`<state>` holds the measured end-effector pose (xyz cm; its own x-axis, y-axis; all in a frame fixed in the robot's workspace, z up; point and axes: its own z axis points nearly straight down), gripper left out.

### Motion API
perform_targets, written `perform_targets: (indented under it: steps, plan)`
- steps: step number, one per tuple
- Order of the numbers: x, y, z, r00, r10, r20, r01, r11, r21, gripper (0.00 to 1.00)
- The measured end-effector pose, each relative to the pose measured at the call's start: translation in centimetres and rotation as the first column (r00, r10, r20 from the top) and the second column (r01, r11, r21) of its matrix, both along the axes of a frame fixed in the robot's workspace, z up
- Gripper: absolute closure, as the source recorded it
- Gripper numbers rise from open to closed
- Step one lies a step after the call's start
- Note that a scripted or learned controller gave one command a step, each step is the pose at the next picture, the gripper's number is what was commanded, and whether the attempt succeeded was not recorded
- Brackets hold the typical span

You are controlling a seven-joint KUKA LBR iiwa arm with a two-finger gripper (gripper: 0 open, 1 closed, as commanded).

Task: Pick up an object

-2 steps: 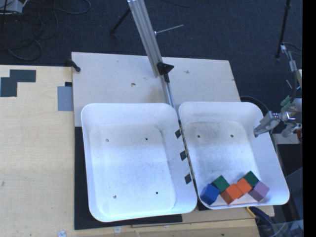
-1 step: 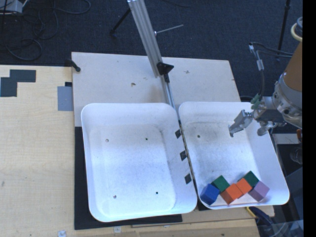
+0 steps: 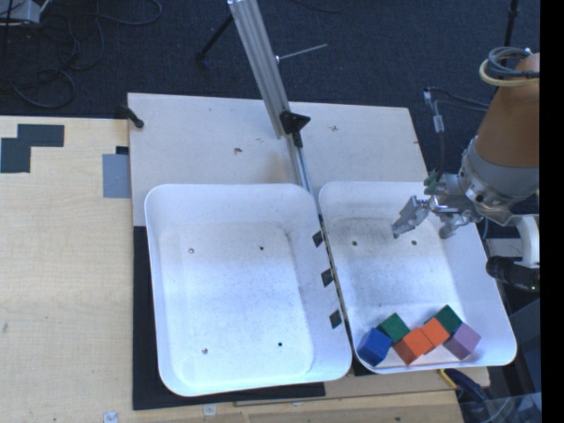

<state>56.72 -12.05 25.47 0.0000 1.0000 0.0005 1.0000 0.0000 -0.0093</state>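
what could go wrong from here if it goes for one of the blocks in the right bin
1. The small blue cube, green cube, orange cube, dark green cube and purple cube sit packed together, so fingers may not fit between them.
2. They lie against the right white bin's near rim, which may block the pincer.
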Motion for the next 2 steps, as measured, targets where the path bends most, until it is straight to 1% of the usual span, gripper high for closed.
perform_targets:
  steps: [1, 2]
  plan:
    - [0.5, -6.0, -1.5, 1.000, -0.005, 0.006, 0.005, 1.000, -0.003, 0.00]
    - [-1.4, 0.1, 9.2, 1.000, 0.004, 0.015, -0.004, 1.000, 0.000, 0.00]
